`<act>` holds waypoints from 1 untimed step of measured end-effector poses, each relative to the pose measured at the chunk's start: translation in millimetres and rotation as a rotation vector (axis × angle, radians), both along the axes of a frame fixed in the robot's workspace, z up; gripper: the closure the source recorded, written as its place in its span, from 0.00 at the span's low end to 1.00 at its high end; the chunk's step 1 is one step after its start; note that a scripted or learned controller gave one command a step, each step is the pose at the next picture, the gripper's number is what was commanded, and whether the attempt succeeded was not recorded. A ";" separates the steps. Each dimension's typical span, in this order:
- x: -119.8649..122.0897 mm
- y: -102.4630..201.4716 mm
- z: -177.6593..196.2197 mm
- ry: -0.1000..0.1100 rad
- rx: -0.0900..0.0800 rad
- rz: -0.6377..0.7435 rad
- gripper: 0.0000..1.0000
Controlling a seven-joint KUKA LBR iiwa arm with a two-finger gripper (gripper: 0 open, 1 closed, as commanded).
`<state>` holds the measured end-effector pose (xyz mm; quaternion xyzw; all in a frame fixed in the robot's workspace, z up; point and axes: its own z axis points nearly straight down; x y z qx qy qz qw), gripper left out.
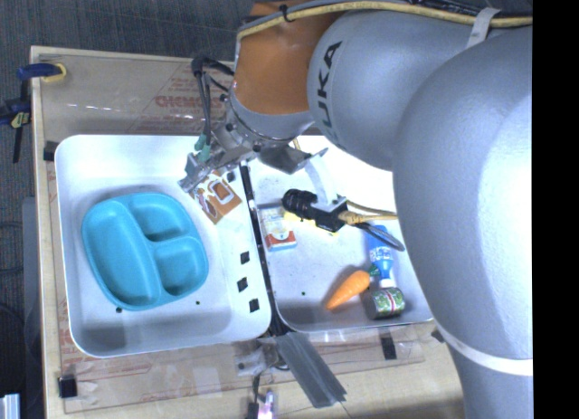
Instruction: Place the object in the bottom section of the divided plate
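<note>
Glossy blue divided plate (145, 248), rounded sections, smooth white bin (72, 173), jaws (210, 180) clamped on brown packet (220, 198)

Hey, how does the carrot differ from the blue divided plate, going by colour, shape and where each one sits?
The carrot is orange; the plate is light blue. The carrot is a small tapered piece lying on its side, while the plate is far larger, a rounded dish split into three sections. The carrot lies in the right bin near a small bottle; the plate lies in the left bin. Both rest flat on a white bin floor.
</note>
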<state>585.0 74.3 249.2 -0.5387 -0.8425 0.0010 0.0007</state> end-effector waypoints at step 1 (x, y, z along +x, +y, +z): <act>-12.6 60.6 14.4 0.000 0.000 0.128 1.00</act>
